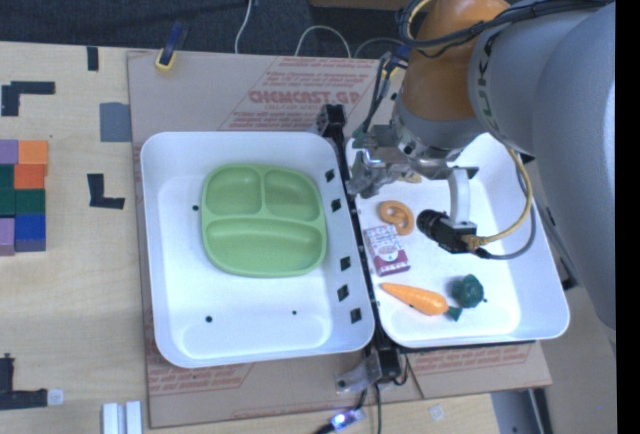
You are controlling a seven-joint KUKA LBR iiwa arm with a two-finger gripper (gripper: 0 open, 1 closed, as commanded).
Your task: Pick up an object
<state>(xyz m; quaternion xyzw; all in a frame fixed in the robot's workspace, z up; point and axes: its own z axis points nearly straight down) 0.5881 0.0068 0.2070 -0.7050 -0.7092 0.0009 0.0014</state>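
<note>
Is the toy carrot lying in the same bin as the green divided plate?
No, the carrot lies in the right bin, while the green plate sits in the left bin.

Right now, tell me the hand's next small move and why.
Probably a short drop onto the pretzel. The hand sits at the right bin's upper left, near the divider, with the pretzel just beside it; the carrot and packet lie farther off.
</note>
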